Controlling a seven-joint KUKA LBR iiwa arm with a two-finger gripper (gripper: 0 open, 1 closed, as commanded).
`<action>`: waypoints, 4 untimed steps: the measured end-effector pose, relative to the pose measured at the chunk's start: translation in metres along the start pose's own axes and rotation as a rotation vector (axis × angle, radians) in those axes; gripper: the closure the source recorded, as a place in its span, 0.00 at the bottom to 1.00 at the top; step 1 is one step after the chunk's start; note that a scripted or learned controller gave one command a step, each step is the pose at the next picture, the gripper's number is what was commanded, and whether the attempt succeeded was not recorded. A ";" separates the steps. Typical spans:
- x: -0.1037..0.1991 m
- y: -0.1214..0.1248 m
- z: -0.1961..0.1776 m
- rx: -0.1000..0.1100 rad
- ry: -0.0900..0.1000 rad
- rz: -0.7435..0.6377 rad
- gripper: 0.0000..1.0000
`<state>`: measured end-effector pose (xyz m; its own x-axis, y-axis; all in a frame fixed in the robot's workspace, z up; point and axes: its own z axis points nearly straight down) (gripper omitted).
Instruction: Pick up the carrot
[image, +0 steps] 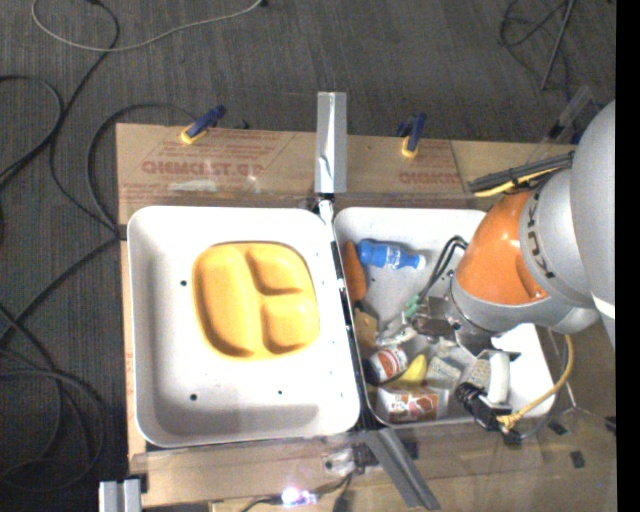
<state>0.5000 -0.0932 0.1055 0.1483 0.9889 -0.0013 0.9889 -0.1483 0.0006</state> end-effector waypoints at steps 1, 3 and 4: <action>-0.062 0.027 0.018 -0.003 0.002 0.050 0.00; -0.043 -0.007 0.017 -0.012 -0.001 0.190 0.00; -0.069 0.099 0.017 -0.003 -0.004 0.276 0.00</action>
